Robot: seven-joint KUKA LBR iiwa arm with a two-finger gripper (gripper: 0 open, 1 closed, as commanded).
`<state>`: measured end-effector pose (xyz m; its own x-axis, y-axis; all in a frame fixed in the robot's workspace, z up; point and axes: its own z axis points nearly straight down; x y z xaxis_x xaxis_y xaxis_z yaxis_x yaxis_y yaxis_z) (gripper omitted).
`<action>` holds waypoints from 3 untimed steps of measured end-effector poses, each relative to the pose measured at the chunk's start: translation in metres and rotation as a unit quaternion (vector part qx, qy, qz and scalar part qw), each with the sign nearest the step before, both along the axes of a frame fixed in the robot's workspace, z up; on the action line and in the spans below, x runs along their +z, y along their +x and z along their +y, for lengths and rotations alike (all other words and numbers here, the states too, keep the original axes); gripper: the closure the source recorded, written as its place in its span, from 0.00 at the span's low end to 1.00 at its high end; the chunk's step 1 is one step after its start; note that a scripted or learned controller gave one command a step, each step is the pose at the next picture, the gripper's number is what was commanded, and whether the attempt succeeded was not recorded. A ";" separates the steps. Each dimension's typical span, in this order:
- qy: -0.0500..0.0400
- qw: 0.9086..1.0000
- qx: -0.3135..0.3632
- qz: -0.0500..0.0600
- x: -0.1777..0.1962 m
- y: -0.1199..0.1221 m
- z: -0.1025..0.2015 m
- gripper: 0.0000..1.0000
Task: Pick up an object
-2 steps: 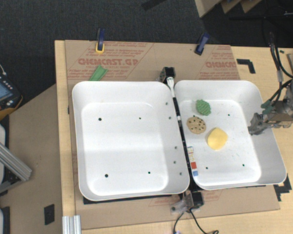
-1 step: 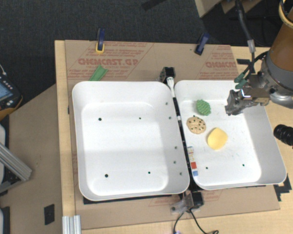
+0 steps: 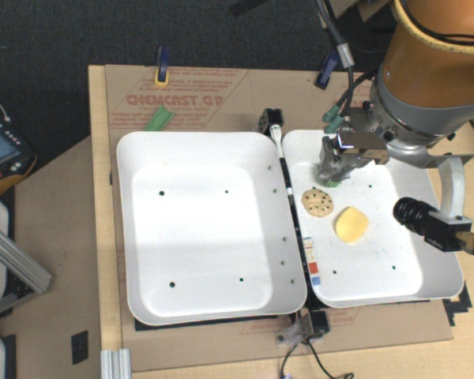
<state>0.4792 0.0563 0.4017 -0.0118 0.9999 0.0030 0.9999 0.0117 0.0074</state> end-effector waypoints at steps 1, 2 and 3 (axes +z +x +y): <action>-0.002 1.000 -0.004 0.008 -0.072 0.002 0.032 1.00; 0.000 1.000 -0.002 0.000 -0.005 0.000 0.082 1.00; -0.003 1.000 -0.010 0.009 -0.097 -0.001 0.009 1.00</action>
